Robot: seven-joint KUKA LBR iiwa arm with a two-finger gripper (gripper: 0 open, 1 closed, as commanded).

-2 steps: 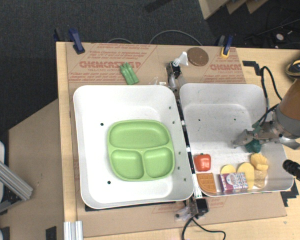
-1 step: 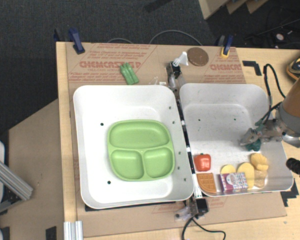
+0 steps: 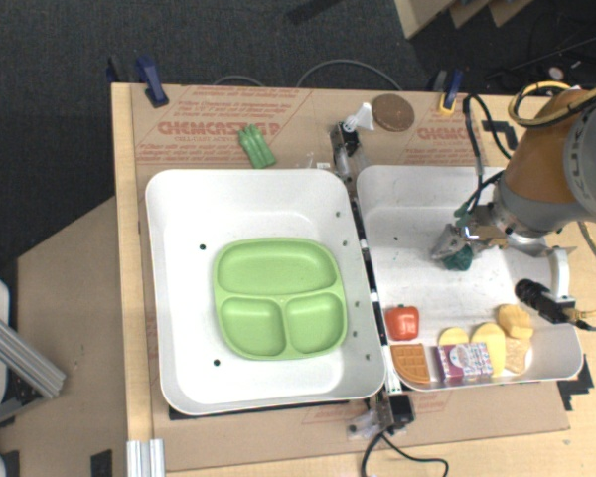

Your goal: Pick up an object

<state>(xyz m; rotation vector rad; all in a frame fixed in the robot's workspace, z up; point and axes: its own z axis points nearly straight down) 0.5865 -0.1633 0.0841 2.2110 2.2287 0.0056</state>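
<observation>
- Pincer (image 3: 455,250) sits low inside the right bin (image 3: 417,192), its grey fingers tilted down and to the left, with a small dark-green object (image 3: 462,258) at the tips; whether the fingers grip it or merely touch it, I cannot tell, nor how wide they stand.
- Nearest the camera, along the right bin's front wall, lie a waffle-patterned orange piece (image 3: 410,363), a purple-and-white box (image 3: 464,363), and several pale yellow pieces (image 3: 489,339), all crowded together.
- Just behind them a red tomato-like piece (image 3: 404,320) rests near the bin's left wall.
- Left bin (image 3: 179,296) holds a green divided plate (image 3: 279,297) lying flat near its middle.
- Arm (image 3: 541,172), orange above the wrist, reaches in over the right bin from the right.
- Farther back, on the brown board (image 3: 209,127), a green clip-like item (image 3: 257,148) lies behind the left bin, and a brown disc (image 3: 392,113) sits behind the right one.
</observation>
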